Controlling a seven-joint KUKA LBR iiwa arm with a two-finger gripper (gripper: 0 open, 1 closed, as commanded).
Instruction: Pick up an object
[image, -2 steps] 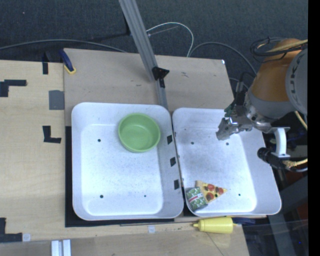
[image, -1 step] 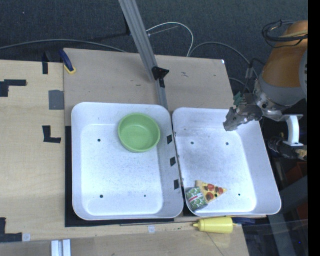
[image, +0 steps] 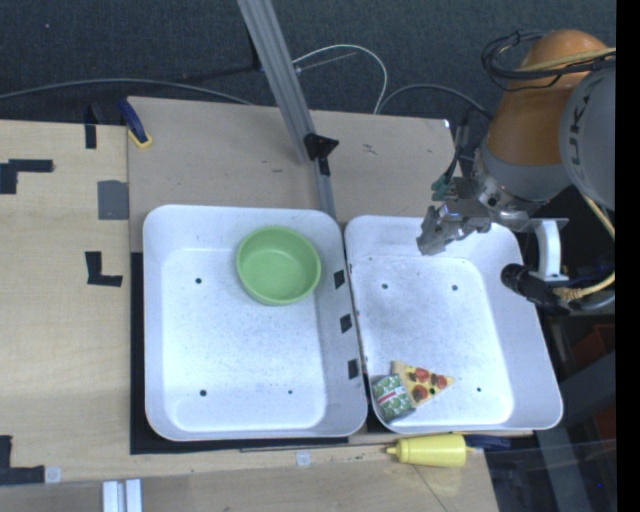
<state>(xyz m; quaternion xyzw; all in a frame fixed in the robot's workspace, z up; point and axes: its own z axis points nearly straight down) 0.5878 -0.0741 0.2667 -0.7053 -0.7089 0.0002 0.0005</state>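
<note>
arm: grey, with an orange band (image: 545, 95) above the wrist, reaching in from the right of the camera view.
gripper: the gripper (image: 440, 235) hangs over the far edge of the right bin, near that bin's far left corner.
fingers: too small and dark to read; i cannot tell whether they are released or clenched, and nothing shows between them.
right bin: the shallow white right bin (image: 520, 330) has a speckled floor with a few small dark dots.
pizza slice: a toy pizza slice (image: 425, 381) with red spots lies on the floor of the right bin near its front edge, well apart from the gripper.
packet: a small green and white packet (image: 392, 394) lies touching the pizza slice on its left, by the bin's front left corner; its print is too small to read.
left bin: the white left bin (image: 170, 320) sits just beside the right bin, rims touching.
bowl: a green bowl (image: 278, 265) stands upright in the far part of the left bin.
bottle: a yellow bottle (image: 432, 450) lies on its side on the tabletop, just in front of the right bin.
tabletop: the tan tabletop (image: 200, 150) bears strips of dark tape at the left.
pole: a grey pole (image: 290, 90) slants in from the top, ending near the gap between the bins.
writing: no brand or label can be read anywhere.
</note>
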